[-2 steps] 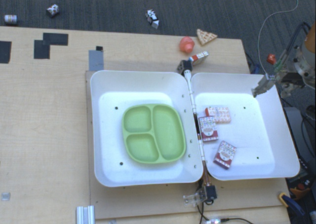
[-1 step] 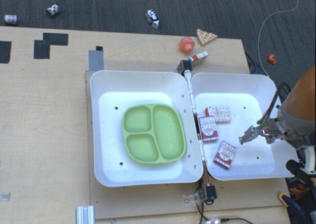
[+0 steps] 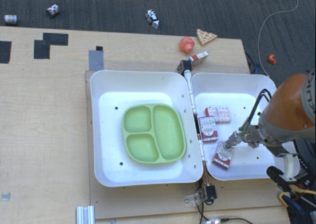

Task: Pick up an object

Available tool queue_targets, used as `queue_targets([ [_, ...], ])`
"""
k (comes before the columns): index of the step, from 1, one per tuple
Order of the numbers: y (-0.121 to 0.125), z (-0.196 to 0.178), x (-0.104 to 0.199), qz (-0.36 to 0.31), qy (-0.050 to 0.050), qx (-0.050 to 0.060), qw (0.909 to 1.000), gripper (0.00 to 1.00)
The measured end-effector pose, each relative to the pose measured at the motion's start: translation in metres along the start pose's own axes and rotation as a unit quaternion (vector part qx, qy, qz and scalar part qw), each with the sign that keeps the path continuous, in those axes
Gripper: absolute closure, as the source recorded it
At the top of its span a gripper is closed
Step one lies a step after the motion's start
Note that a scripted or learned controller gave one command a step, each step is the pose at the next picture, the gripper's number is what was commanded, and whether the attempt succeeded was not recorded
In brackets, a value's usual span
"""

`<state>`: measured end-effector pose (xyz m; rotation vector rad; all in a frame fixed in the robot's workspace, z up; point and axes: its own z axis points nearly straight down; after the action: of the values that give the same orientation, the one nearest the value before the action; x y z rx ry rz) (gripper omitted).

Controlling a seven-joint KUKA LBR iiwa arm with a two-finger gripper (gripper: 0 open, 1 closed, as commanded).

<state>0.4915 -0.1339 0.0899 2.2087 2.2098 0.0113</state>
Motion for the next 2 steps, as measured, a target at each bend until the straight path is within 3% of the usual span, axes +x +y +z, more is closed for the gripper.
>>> queue_targets([
  [1, 0.0033, -0.0113, 0.0026, -0.002, 0.002, -0.004, 1.0, 1.0],
  [2, 0.0032, -0.0113, 0.0026, -0.001, 0.002, -0.003, 1.0, 0.0],
])
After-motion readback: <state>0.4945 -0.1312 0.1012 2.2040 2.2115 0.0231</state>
